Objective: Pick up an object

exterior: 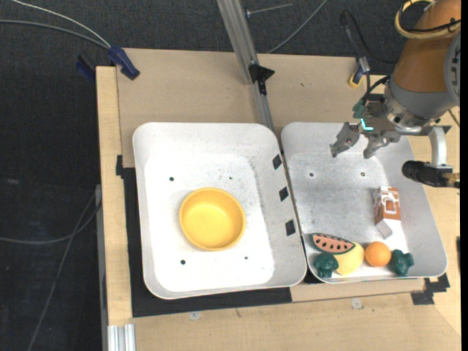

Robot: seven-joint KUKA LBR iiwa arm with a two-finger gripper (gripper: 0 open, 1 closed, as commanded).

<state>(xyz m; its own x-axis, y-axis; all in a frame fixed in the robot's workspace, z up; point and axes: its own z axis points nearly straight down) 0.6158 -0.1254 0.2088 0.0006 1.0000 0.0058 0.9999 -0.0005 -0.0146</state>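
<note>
Brown wood makes the bench [183,86], and dark carpet lies all around it. Two white bins sit side by side on top. A metal pole [238,28] leans in from the top, and thin wires run across the floor.

No toy has been picked up yet, I think. The gripper [356,143] hangs over the far end of the right bin [329,196]. Its two fingers [341,142] are spread apart and nothing is between them. The bin floor under it is bare. All the toys are at the other end, well apart from the gripper. So the whole job looks still to do: go to a toy, come down, close on it and lift.

The left bin [197,269] has one thing in it, a yellow bowl [212,218]. It sits near the middle, open side up.

In the right bin the toys crowd along the near edge. A watermelon slice [333,243] lies next to a green toy [326,264]. A yellow fruit [352,260] touches them both. An orange [377,254] sits just beside that, and a second green toy [401,262] is in the corner. A small red and white box [387,203] lies a bit farther up, near the right wall, with a little grey piece [384,229] below it.

The box stands more alone, so it may be the easiest to grab. The fruits are packed close, so the fingers could bump one while going for another.
</note>
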